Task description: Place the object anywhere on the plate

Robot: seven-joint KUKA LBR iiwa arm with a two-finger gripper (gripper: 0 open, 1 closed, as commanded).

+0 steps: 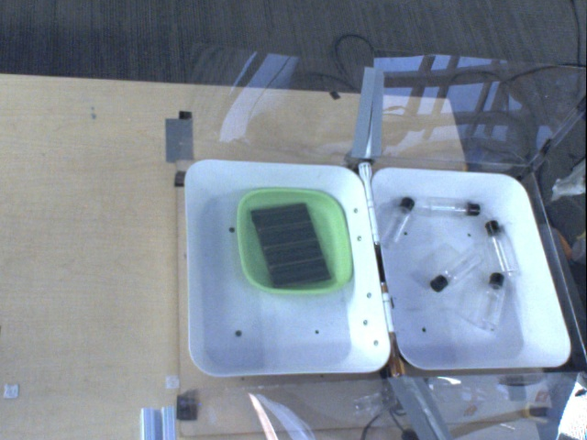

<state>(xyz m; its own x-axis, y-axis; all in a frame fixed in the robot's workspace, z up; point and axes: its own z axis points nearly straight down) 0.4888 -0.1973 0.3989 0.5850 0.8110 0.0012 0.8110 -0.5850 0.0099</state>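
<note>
Lying flat on the square green plastic plate in the left white bin, the dark ribbed rectangular block has its long axis running roughly top to bottom.

The pale wooden bench carries two shallow white plastic bins set side by side, edges touching. The left bin and the right bin sit square on it. A small grey metal bracket lies flat on the wood just beyond the left bin's far corner.
</note>
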